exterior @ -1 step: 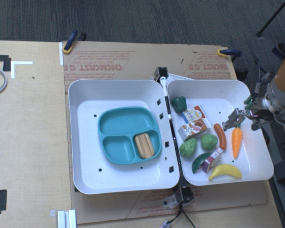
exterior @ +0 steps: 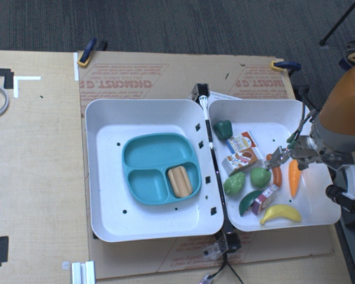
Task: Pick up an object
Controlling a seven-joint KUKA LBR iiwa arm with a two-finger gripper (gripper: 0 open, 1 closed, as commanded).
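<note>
My gripper hangs low over the middle of the right bin, reaching in from the right. Just below it lies a small red-orange piece, with an orange carrot to its right and a round green fruit to its left. A snack packet and a dark green pepper lie further left. Along the bin's near side are a yellow banana, a small box, a dark green piece and a lumpy green vegetable. I see nothing held.
The left bin holds a teal divided tray with a tan bun in its lower right compartment. A black hinge strip runs between the bins. Cardboard lies under both bins.
</note>
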